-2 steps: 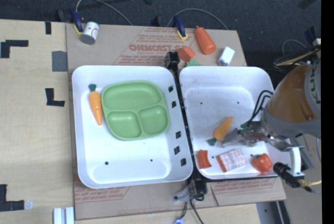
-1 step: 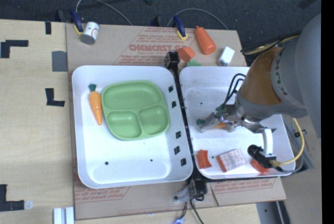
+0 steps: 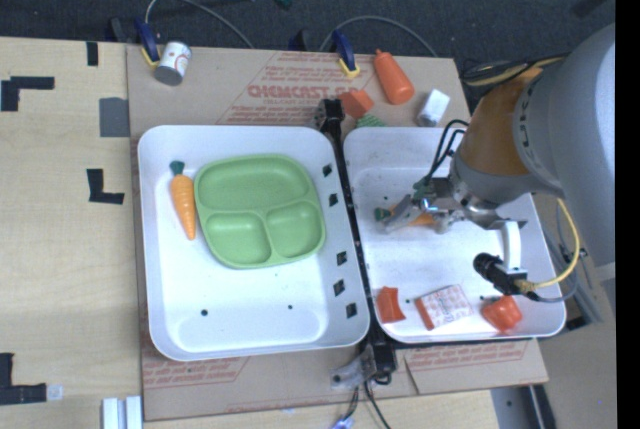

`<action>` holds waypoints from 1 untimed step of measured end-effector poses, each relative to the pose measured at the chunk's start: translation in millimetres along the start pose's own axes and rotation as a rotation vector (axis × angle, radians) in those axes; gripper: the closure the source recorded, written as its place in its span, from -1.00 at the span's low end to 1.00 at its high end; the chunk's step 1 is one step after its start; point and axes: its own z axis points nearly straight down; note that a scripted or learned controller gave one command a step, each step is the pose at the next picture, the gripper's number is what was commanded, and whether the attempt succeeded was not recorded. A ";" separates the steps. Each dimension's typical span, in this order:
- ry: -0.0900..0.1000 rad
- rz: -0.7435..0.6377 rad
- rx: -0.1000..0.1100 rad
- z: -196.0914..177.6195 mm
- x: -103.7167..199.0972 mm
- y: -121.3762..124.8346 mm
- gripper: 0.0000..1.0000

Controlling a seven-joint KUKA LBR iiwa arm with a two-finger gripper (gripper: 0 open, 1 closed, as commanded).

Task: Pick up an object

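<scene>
My gripper (image 3: 400,215) is low in the right bin (image 3: 400,149), near its left wall, with the grey arm reaching in from the right. A small green thing (image 3: 381,213) lies just left of the gripper's tip, and I cannot tell whether they touch. A bit of orange (image 3: 438,221) shows under the wrist. Along the bin's front edge lie a small red block (image 3: 387,304), a red and white packet (image 3: 443,305) and an orange-red round thing (image 3: 503,314).
The left bin (image 3: 160,297) holds a green divided plate (image 3: 262,210) and a toy carrot (image 3: 183,202). Behind the bins, on the cardboard, are an orange bottle-shaped thing (image 3: 393,77), a white cube (image 3: 434,105), an orange piece (image 3: 355,102) and a small can (image 3: 173,62).
</scene>
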 end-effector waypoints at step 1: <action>-0.001 -0.001 -0.002 0.4 17.5 53.6 -1.00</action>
